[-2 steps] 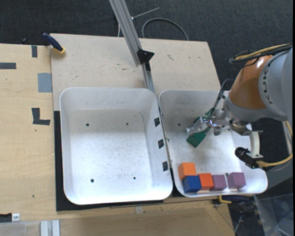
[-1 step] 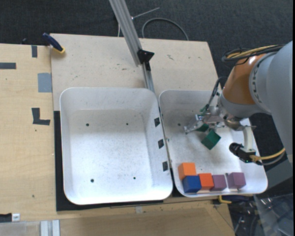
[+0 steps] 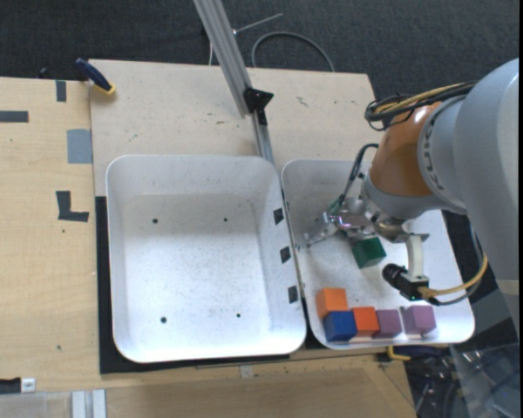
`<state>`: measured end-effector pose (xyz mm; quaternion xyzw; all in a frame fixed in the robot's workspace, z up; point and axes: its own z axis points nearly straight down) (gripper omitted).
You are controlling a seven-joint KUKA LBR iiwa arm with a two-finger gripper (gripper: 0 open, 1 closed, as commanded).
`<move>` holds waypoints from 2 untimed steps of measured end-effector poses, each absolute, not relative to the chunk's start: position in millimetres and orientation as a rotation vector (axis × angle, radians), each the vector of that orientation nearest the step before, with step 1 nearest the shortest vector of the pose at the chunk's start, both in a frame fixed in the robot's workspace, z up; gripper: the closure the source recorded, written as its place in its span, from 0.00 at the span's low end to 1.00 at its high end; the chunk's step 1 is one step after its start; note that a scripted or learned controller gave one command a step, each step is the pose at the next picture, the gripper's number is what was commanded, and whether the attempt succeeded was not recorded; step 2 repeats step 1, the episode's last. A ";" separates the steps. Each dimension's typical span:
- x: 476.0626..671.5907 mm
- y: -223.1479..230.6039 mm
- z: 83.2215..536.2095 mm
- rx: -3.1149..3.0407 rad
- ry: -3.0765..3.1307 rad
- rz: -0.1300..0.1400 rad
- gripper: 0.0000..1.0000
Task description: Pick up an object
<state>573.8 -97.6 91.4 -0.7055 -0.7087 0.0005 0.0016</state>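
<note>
My gripper (image 3: 342,224) is low in the right bin (image 3: 301,181), near the bin's middle, under the grey arm with its orange band. A dark green block (image 3: 367,252) lies just below and to the right of the gripper, close against it; whether they touch is unclear. Along the bin's near wall sit an orange block (image 3: 333,300), a blue block (image 3: 338,325), a second orange block (image 3: 365,321) and two purple blocks (image 3: 389,322) (image 3: 418,320).
The left bin (image 3: 122,233) stands beside the right one, their walls meeting at a shared ridge. A slanted metal pole (image 3: 231,55) runs from the top of the view down to the bins' far edge. The arm covers the right bin's far right part.
</note>
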 end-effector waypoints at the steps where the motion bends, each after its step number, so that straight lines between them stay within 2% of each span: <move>1: 492.9 -107.5 241.2 -2.225 -2.223 -0.004 0.00; 2: 492.9 -107.5 241.2 -2.225 -2.223 -0.004 0.00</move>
